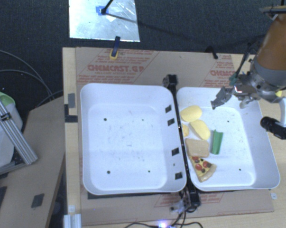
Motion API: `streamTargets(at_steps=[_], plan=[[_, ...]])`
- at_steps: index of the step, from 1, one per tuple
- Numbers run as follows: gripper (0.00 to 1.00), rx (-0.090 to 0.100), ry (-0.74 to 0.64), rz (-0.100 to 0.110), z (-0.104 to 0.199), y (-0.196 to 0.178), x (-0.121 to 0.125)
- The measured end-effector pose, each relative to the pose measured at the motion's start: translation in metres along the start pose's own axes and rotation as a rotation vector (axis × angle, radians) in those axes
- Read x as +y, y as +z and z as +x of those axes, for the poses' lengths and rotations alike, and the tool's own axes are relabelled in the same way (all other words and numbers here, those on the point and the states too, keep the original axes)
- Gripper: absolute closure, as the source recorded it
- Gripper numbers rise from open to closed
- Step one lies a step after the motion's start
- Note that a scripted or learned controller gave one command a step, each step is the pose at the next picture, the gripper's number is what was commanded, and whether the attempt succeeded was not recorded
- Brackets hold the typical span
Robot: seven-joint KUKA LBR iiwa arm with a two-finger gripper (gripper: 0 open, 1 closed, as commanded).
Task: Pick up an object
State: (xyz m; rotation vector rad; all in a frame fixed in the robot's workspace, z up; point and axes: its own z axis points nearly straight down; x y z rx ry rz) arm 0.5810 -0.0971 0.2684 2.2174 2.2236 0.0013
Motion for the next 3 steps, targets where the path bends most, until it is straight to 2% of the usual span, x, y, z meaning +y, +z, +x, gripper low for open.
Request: streamTargets(at_steps=[1, 2, 3], plan=[[0.0, 0.003, 0.002, 0.01, 0.006, 0.089, -0.046], [0.0, -0.001, 0.0, -0.004, -0.001, 0.187, -0.011], [0.0, 0.0, -0.003, -0.007, 0.006, 0.168, 0.038]])
